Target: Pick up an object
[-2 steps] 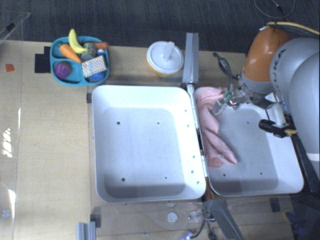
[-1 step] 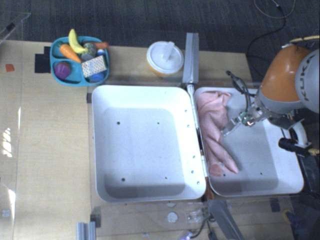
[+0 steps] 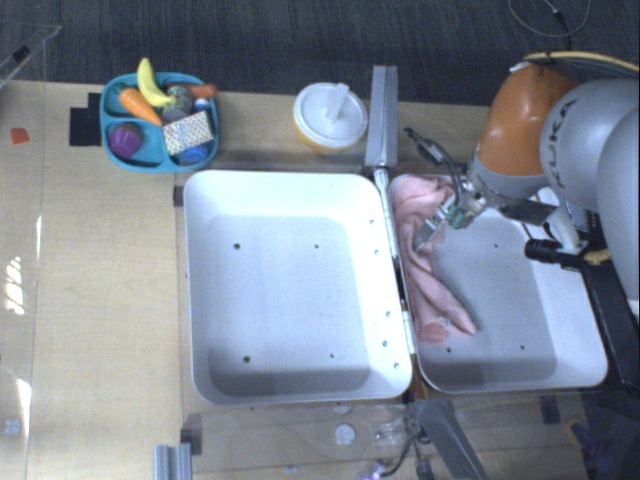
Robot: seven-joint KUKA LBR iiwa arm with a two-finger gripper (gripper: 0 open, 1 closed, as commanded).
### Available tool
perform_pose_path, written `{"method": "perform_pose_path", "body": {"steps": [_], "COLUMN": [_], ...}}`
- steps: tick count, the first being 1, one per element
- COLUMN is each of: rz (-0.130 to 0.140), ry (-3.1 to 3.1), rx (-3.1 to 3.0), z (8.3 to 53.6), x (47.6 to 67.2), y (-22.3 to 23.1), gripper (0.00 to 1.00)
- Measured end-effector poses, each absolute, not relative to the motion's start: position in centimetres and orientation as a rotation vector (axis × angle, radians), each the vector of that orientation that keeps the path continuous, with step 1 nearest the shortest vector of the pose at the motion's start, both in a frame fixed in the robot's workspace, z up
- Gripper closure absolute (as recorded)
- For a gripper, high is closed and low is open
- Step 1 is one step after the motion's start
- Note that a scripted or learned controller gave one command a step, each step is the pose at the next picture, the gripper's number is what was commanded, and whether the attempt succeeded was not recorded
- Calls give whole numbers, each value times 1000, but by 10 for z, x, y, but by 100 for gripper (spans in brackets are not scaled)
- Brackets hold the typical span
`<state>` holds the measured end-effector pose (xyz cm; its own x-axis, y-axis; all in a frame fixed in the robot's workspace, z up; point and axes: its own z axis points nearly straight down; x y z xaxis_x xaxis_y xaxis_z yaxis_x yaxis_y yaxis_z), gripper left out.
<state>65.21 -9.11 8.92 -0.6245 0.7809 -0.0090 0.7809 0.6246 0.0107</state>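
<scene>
The gripper (image 3: 437,230) sits low in the right bin (image 3: 520,298), right of centre in the frame, touching the pink cloth (image 3: 430,268) — whether it grips I cannot tell. The cloth lies along that bin's left wall (not lifted, I judge) — the pickup remains undone.

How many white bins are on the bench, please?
2. The left bin lies near the middle of the bench; the right bin lies beside it, holding a pink cloth under the claw.
</scene>
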Motion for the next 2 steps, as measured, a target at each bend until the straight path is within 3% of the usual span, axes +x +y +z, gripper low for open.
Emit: {"method": "perform_pose_path", "body": {"steps": [1,2], "rz": [16,5], "ry": [2817,2664], "rx": [1354,1656], "z": [100,184], "x": [655,669], "y": [-90,-37], "gripper": [100,100]}}
